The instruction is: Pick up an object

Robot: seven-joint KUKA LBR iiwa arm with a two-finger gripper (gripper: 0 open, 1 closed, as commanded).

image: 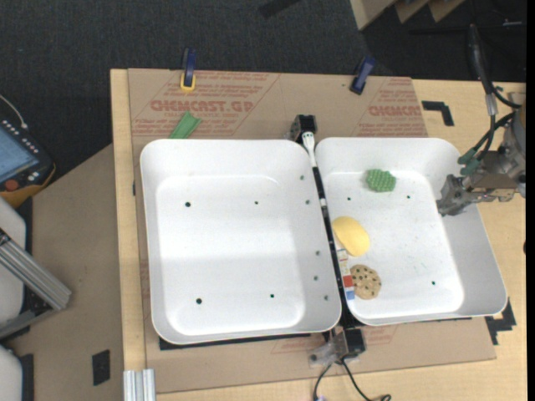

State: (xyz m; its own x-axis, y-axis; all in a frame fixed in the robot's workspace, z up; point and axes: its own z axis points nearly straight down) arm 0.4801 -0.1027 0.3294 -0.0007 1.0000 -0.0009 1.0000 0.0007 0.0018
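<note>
Yellow object point(352, 236) in right bin point(468, 261), long axis tilted toward lower right, fingers point(446, 197) state unclear

Three candidate objects, all in right bin point(468, 249), all left of gripper point(451, 197) as camera sees it.

Green object point(380, 180): small, bumpy-textured, roughly square, lying flat; nearest to gripper, slightly farther up view, apart from it.

Yellow object point(352, 236): smooth, oval, lemon-like, lying on side near bin's left wall; lower-left of gripper, well apart.

Cookie-like disc point(365, 281): tan with dark specks, lying flat, just below yellow object, nearly touching it; farthest from gripper. Small red-and-blue item beside its left edge, too small to identify.
</note>
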